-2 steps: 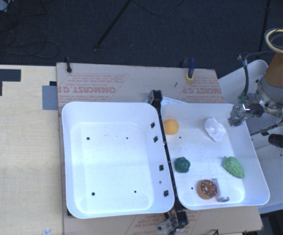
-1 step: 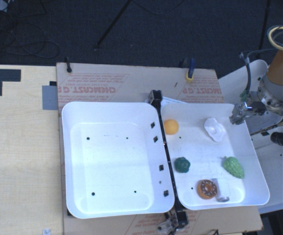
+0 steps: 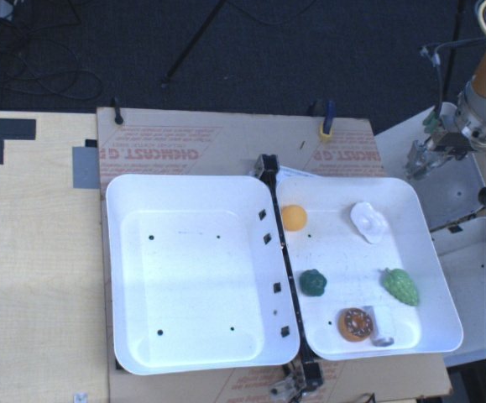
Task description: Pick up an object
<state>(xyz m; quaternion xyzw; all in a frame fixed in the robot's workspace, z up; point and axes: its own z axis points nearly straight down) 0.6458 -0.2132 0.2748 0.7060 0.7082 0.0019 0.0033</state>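
The right bin [image 3: 427, 225] holds several objects. An orange ball [image 3: 294, 217] lies near the divider at the back, and a white crumpled piece [image 3: 368, 222] sits at the back right. A dark green lump [image 3: 312, 282] rests in the middle, with a light green bumpy object [image 3: 401, 285] to its right. A brown frosted donut [image 3: 355, 324] lies at the front, and a small grey item [image 3: 382, 336] touches its right side. My gripper [image 3: 425, 154] hangs outside the bin, past its far right corner, well away from every object.
The left bin [image 3: 117, 225] stands beside the right one on a cardboard sheet [image 3: 226, 141]. A blue and yellow clamp [image 3: 327, 122] pins the cardboard's back edge. A grey bench surface [image 3: 461, 191] lies to the right under the arm.
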